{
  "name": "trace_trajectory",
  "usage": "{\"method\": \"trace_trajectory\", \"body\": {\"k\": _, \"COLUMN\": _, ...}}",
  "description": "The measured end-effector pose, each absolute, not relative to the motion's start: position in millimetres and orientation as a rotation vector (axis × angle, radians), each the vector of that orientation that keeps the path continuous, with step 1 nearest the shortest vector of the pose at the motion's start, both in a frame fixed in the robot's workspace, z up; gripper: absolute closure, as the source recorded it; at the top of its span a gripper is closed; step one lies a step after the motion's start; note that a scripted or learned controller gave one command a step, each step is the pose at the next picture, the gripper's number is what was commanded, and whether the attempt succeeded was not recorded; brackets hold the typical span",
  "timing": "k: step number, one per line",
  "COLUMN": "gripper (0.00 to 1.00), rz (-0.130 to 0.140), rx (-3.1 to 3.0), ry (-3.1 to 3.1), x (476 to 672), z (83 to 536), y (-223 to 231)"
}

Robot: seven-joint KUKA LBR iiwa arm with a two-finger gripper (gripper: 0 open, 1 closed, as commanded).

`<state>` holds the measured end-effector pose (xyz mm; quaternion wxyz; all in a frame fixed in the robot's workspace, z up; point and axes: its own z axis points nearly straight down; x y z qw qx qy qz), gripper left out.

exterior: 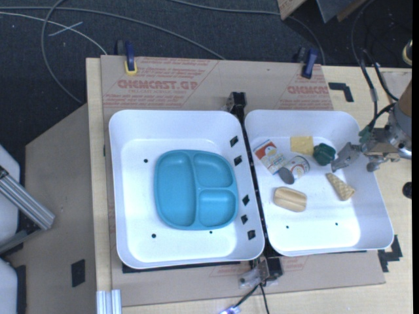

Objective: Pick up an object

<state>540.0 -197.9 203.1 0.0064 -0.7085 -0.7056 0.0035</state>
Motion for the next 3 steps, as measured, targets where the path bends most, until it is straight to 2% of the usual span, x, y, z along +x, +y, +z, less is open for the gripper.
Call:
{"method": "trace_trajectory", "body": {"k": 1, "gripper": 0.00, "rz": 0.000, "rx": -2.220, "ry": -2.221, "x": 542.6, "z": 211, "y": -197}}
{"method": "trace_trajectory", "body": {"k": 2, "gripper": 0.00, "rz": 0.002, "rx": -2.219, "ry": -2.218, "x": 547.0, "z": 151, "y": -202}}
{"method": "trace_trajectory", "body": {"k": 3, "gripper": 0.00, "rz": 0.001, "rx": -2.219, "ry": -2.218, "x": 543.4, "z": 90, "y": -202}}
